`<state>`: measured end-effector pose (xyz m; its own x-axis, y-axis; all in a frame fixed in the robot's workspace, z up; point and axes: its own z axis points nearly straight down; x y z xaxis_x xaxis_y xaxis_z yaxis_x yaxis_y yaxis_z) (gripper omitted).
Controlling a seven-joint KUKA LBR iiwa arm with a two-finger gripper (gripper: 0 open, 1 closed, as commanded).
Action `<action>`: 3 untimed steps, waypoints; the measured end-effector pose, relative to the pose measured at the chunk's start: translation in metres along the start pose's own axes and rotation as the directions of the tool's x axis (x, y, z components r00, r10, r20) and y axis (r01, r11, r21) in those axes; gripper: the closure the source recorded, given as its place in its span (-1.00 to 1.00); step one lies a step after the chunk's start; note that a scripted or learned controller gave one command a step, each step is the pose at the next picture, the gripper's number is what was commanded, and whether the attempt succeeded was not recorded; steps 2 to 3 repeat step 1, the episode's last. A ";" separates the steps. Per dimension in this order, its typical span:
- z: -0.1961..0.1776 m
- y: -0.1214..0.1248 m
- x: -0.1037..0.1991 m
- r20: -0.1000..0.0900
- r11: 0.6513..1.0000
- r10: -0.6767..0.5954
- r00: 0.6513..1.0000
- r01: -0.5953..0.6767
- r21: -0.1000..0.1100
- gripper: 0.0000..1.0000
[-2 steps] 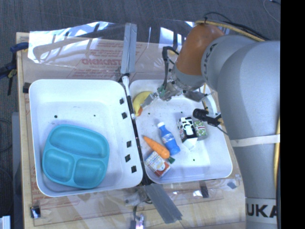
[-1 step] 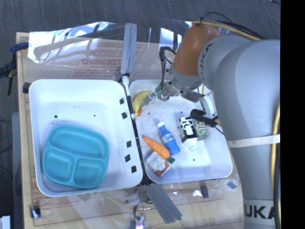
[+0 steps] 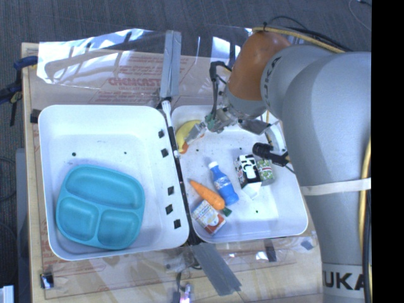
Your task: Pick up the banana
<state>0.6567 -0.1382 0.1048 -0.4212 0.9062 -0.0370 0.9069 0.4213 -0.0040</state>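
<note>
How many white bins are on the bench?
2. The left shallow white plastic bin holds a blue divided tray; the right white bin holds the yellow banana.

The gripper [image 3: 205,126] sits low at the banana [image 3: 185,134], in the right bin's [image 3: 284,223] far-left corner. A blue tray [image 3: 99,205] lies in the left bin [image 3: 63,122].

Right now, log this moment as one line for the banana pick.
task: pick banana | hand: at banana's right end, right bin's top-left corner | grasp: unconfirmed | nearby: carrot, blue bottle | left bin: teal tray
</note>
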 end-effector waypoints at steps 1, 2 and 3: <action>0.000 0.003 0.000 0.008 0.983 -0.183 0.983 0.183 -0.007 -1.00; 0.000 0.003 0.000 0.008 0.983 -0.183 0.983 0.183 -0.007 -1.00; 0.000 0.003 0.000 0.008 0.983 -0.183 0.983 0.183 -0.007 -1.00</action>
